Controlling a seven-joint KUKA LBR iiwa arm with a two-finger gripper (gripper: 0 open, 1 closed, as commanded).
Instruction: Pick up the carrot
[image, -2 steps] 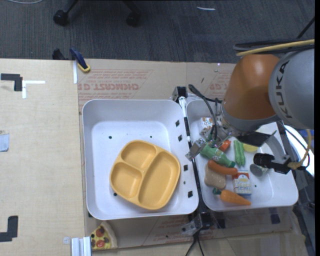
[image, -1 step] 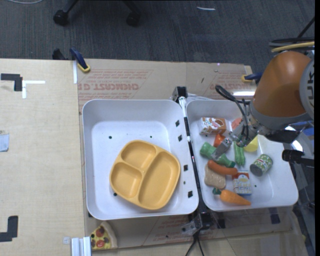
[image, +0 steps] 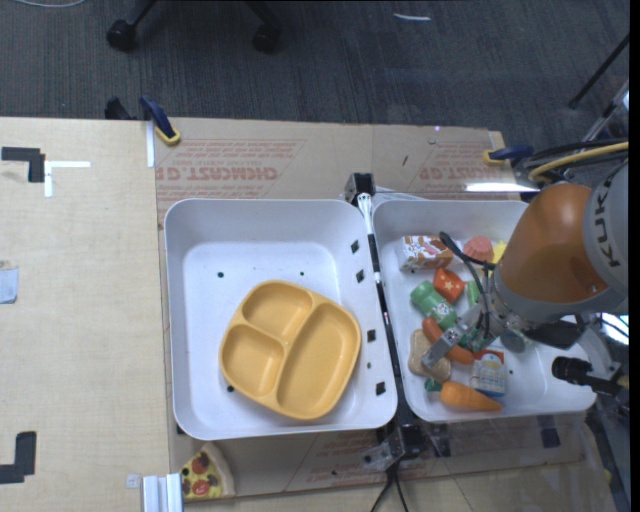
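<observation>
One carrot (image: 470, 397) clear | pincer (image: 447, 347) grip unclear | toys jumbled

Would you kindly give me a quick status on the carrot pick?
Gripper low in right bin, among the toys. Carrot lying free near front wall, not gripped. Small carton beside it.

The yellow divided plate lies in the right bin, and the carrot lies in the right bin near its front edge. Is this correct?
Not quite. The camera view shows the yellow divided plate in the left bin, not the right one. The carrot does lie in the right bin near its front edge.
</observation>
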